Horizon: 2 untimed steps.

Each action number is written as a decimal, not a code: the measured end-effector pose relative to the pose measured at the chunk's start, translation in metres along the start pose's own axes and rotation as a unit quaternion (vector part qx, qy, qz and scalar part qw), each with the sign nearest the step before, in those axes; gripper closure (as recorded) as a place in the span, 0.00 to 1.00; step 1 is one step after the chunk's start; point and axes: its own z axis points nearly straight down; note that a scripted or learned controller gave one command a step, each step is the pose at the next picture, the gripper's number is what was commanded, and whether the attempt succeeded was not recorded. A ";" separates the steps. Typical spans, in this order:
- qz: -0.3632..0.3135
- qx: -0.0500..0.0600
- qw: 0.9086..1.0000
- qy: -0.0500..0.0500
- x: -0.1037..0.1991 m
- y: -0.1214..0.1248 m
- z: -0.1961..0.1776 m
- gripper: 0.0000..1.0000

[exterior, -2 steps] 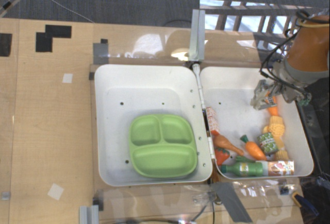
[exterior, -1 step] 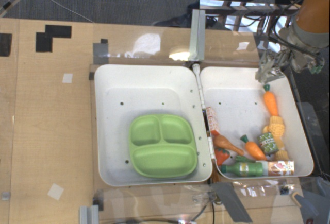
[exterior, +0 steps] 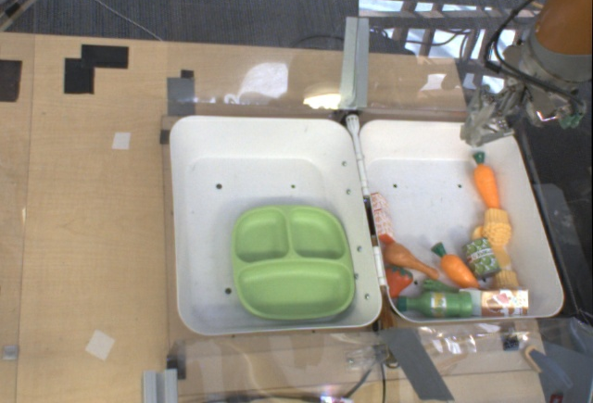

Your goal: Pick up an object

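My gripper (exterior: 484,126) hangs over the far right corner of the right bin (exterior: 417,193), just above the leafy end of an orange toy carrot (exterior: 486,184). Nothing shows between its fingers. Below the carrot lie a yellow corn cob (exterior: 498,230), a small green packet (exterior: 481,257), a second carrot (exterior: 453,267), a green bottle with a red and white label (exterior: 463,303) and a red and orange toy (exterior: 400,269) by the divider.
The left bin (exterior: 213,160) holds a green divided plate (exterior: 292,260). A metal post (exterior: 355,63) stands behind the divider between the bins. Cables and a metal frame (exterior: 435,31) lie behind the right bin.
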 end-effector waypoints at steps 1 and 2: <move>-0.040 -0.003 0.999 0.006 -0.017 0.030 -0.031 1.00; -0.040 -0.003 0.999 0.007 -0.017 0.030 -0.031 0.00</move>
